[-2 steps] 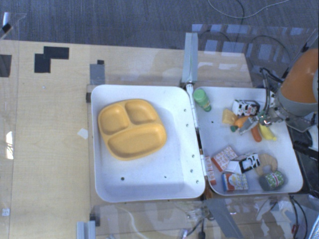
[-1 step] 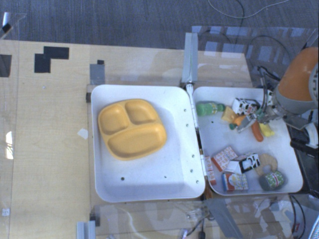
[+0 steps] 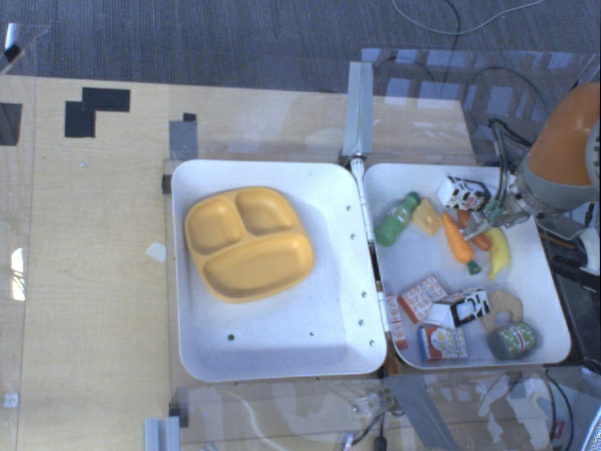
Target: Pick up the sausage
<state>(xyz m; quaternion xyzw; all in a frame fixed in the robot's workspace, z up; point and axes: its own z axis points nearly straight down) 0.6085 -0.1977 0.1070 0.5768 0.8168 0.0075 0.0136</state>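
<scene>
Gripper [image 3: 490, 216] reaching for the sausage [image 3: 477, 236]

In the right bin [image 3: 554, 294] it is hovering low over the reddish sausage lying between carrot [image 3: 457, 240] and banana [image 3: 497, 253]; finger opening I cannot tell, nothing is visibly held.

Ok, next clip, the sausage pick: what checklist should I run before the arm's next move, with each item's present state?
1. Gripper is over the right bin: ok.
2. Sausage located: cannot tell; a small reddish piece lies beside the carrot, partly under the gripper.
3. Anything between the fingers: cannot tell; they are too small and blurred.
4. Room around the target: not ok; the carrot and banana crowd it on either side.
5. Left bin undisturbed: ok; the yellow divided plate sits flat in it.
</scene>
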